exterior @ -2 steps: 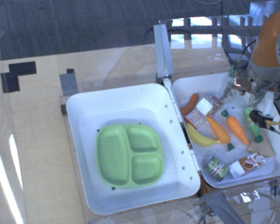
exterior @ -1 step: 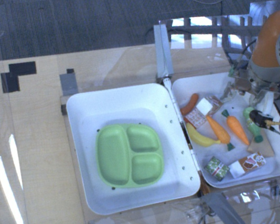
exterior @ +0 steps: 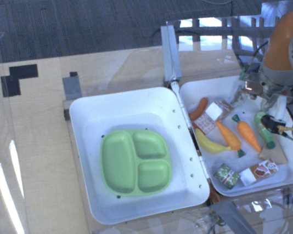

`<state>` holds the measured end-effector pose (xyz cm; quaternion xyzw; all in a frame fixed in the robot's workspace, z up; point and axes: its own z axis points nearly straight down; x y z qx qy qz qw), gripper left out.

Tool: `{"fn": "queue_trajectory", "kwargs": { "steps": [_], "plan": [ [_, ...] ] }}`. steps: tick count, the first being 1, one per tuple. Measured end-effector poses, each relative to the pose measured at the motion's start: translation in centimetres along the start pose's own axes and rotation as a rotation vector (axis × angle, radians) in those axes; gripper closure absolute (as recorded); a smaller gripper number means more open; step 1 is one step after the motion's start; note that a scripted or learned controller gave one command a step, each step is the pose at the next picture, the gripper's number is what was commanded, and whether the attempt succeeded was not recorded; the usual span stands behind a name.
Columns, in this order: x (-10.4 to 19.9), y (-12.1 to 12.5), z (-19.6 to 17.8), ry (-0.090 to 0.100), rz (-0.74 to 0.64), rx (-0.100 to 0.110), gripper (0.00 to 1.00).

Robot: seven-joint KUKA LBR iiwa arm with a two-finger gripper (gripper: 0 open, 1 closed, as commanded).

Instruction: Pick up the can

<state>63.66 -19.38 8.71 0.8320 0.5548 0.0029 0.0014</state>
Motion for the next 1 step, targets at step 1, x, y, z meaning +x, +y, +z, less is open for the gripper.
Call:
{"fn": "queue_trajectory", "kwargs": {
  "steps": [1],
  "plan": [
    [2.67,-4.11,-6.25,-0.001,-0.288,0.0,0.0]
  ]
}}
